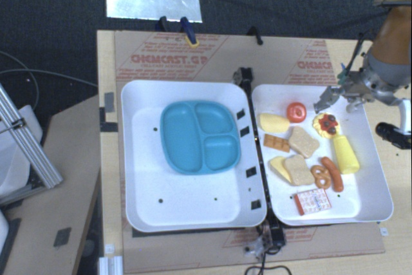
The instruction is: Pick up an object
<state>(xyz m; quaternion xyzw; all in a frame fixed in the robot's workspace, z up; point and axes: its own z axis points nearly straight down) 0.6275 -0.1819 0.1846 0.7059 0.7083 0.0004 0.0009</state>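
While gripper [336, 98] hovers upper right of frame, finger state cannot be told; nothing seen held. Approach step judged. Tomato [296, 112] lies left of it in right bin [380, 193]; descent, alignment required next.

A robotics lab — white bins [193, 90] on a cardboard-covered bench [212, 51], aluminium framing [26, 145], loose cables.

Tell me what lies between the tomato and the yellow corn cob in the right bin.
In the camera view, a small round pizza-like piece with red toppings lies between the tomato and the corn cob, touching the cob's upper end.
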